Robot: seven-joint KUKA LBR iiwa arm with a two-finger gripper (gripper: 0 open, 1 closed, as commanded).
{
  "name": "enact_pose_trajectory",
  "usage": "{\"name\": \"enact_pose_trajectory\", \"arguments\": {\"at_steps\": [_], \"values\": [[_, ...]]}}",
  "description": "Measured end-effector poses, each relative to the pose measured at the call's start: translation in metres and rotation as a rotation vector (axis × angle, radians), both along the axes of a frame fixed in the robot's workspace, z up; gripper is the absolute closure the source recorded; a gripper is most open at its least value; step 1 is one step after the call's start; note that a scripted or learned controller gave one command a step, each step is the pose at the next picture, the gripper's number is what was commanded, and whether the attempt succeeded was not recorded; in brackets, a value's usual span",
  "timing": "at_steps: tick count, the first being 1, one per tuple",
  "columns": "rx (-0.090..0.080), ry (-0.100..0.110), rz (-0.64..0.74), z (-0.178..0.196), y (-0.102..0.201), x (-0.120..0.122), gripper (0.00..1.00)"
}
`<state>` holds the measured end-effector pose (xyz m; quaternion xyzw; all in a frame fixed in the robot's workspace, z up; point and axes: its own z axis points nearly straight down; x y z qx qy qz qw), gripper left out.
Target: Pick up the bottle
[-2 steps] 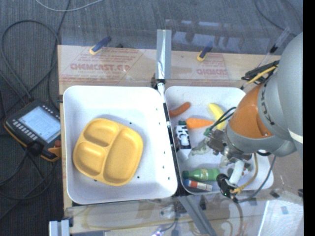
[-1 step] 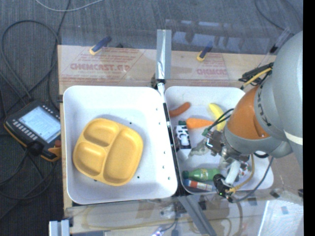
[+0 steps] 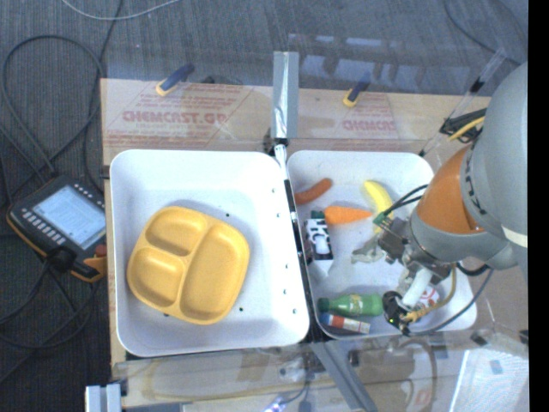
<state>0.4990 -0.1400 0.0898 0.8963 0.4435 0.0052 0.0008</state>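
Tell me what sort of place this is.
Probably a robotics lab or test cell: a grey and orange robot arm reaches over white bins on a bench, with a teach pendant and loose cables on the carpet.

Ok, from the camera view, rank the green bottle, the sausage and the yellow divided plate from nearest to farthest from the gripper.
1. Green bottle: lies along the front edge of the right bin, just beside the gripper.
2. Sausage: in the same bin, at its far left corner.
3. Yellow divided plate: across the divide, in the left bin.
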Motion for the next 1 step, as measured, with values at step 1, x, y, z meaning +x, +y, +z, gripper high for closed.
{"name": "enact_pose_trajectory", "arguments": {"at_steps": [1], "values": [[-0.007, -0.004, -0.338, 0.0002, 0.0417, -0.0114, 0.00]]}}
